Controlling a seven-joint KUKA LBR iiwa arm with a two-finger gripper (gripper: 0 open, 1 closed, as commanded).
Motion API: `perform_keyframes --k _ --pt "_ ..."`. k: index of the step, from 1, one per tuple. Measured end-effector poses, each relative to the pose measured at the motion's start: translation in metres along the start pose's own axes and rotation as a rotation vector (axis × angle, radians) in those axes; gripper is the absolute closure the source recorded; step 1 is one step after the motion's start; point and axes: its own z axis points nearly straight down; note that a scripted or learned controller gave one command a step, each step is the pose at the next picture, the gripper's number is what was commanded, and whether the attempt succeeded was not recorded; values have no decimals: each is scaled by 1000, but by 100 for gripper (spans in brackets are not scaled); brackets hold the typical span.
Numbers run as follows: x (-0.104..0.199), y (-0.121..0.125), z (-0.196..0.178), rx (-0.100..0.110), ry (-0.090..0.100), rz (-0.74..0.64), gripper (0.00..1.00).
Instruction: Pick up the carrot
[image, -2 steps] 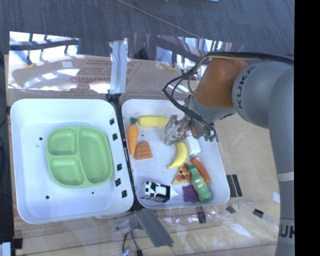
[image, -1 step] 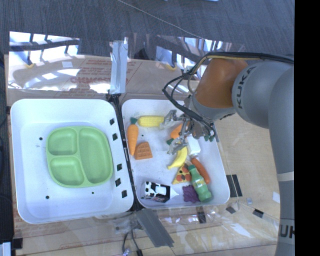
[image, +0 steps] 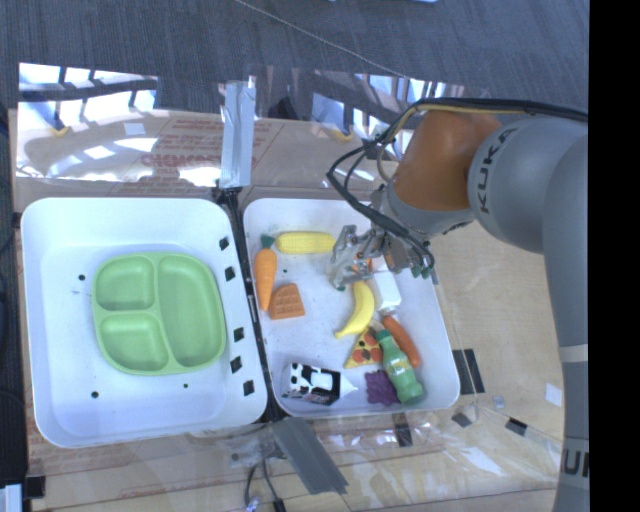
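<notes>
The grey arm (image: 530, 190) enters from the right edge of the frame and bends toward the centre, its orange band (image: 440, 160) sitting upper right of centre. Black cables loop beside the wrist, and the gripper (image: 352, 262) points down-left just right of centre.

The arm (image: 520, 190) is cut off by the right edge, its claw (image: 352, 262) too small and cluttered to read, and the purple item (image: 379, 388) is perhaps grapes, half hidden by the green bottle (image: 400, 372).
</notes>
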Motion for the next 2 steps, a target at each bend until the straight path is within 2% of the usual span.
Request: perform_keyframes --k 1,2 --pt "0 0 0 0 0 -1 0" --pt "-2 1 -11 2 -5 -6 100"
